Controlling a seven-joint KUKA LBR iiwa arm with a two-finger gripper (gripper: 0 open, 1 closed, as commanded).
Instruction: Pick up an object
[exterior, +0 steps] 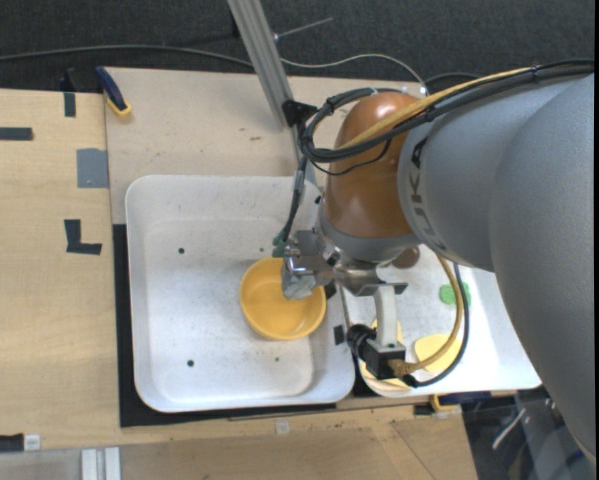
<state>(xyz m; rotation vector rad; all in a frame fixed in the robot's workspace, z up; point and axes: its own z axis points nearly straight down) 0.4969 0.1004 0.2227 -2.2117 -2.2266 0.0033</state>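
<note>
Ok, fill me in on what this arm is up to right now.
The grey KUKA arm reaches in from the right and is down over the left white bin. Its gripper sits at the upper right rim of a yellow bowl lying in that bin. The view does not show whether it has a hold on the bowl. The bowl appears to rest on the bin floor, so nothing looks lifted yet. The right bin is mostly hidden under the arm.
</note>
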